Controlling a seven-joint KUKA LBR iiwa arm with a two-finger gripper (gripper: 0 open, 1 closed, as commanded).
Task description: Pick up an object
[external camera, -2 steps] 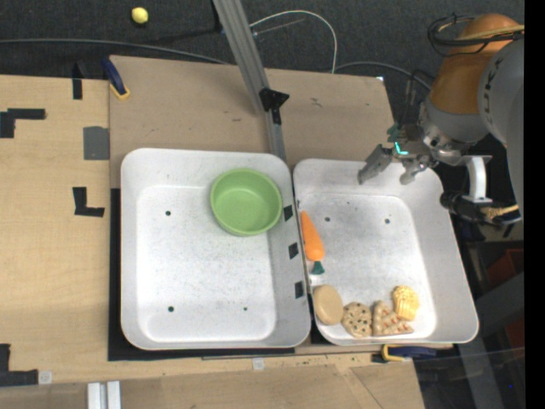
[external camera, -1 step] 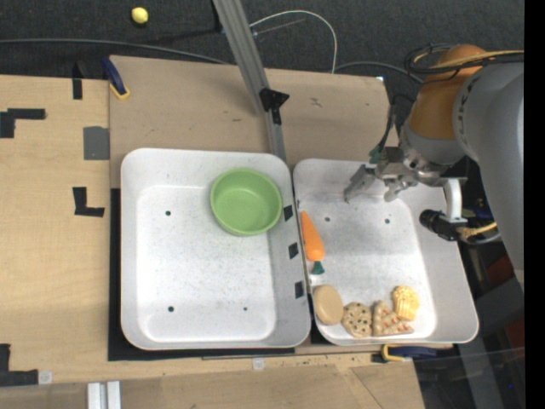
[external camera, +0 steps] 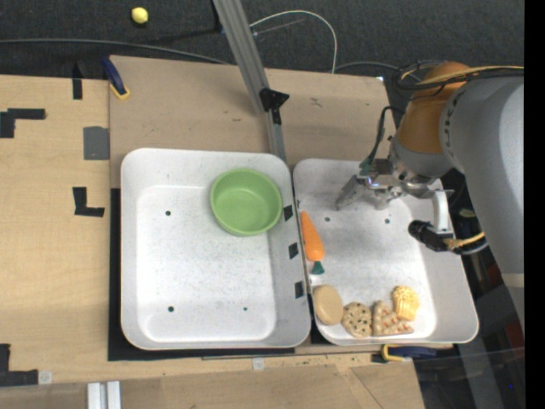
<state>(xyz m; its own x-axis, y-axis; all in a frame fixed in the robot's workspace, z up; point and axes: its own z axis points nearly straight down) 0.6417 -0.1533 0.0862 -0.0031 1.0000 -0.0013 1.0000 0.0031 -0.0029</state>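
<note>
Front row, right bin: four small items are seen lined along the near edge at about 6 o'clock — a tan bread-like roll, a speckled cookie, a pinkish waffle-like piece and a yellow corn-like piece.
Carrot: an orange toy carrot is laid against the bin's wall at 9 o'clock, its green tip toward the roll.
Gripper: it is held low over the bin's 12 o'clock end, well apart from every item; the fingers look slightly spread, with nothing seen between them.
Green bowl: it is set upright in the left bin, toward 1 o'clock.
Risk: a close on bare floor is judged likely if the descent is made here; the carrot, tight to the wall, could be jammed or rolled; the crowded front row could be scattered by a finger landing between pieces.
Hard to make out: the finger gap is blurred; the front items' exact identities are uncertain; the arm's far side is cut off at 3 o'clock.
</note>
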